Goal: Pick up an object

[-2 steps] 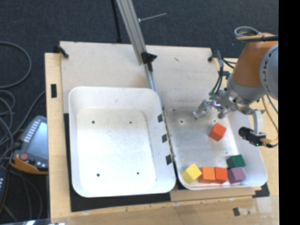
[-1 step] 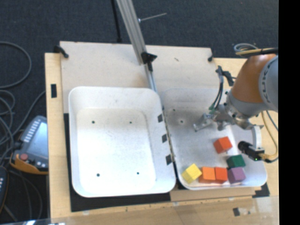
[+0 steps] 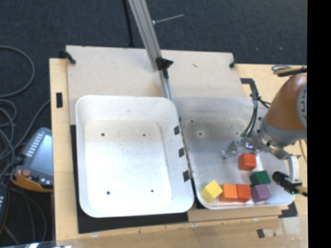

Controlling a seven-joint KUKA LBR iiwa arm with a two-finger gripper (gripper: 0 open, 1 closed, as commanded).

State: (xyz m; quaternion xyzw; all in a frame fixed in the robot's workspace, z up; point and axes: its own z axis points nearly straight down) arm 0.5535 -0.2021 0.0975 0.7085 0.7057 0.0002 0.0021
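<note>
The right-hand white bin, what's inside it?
The right bin holds blocks near its front edge: yellow block, two orange blocks, purple block, green block, and an orange-red block by the gripper. The arm hides the bin's right side.

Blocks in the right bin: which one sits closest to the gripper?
The lone orange block, directly under the gripper. The yellow, green, purple and other orange blocks lie farther along the bin's near edge.

blocks crowd the right bin's near corner
left bin [image 3: 129,149] open throughout; right bin's [image 3: 207,123] far half bare; orange block [image 3: 247,161] beside arm [image 3: 284,112].
</note>
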